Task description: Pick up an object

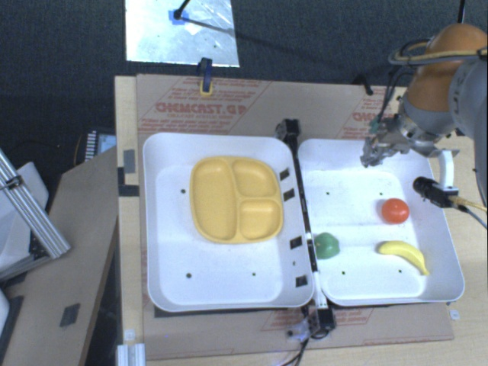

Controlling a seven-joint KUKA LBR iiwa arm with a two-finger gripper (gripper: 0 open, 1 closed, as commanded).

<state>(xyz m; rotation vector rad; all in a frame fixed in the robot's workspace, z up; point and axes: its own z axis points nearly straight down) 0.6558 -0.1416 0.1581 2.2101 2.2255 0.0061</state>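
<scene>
I take the left bin (pixel 164 204) as my landmark and read across from it. Inside it, toward its far half, a yellow divided plate (pixel 235 199) lies flat, with one long compartment on its left side and two smaller ones on its right. A black hinge strip (pixel 301 212) runs along the left bin's right edge and joins it to the right bin (pixel 343 178).

Just past that strip, near the front of the right bin, I see a small green object (pixel 326 245) sitting close to the dividing wall. Further right from the left bin, an orange-red tomato (pixel 394 210) rests in the middle of the right bin's floor, and a yellow banana (pixel 403 255) lies just in front of it, curving toward the front right corner. The two fruits are near each other but apart.

The gripper (pixel 371 156) hovers over the far edge of the right bin, well apart from tomato, banana and green object. Nothing sits between its fingers; whether they are spread or closed I cannot tell from this angle.
</scene>
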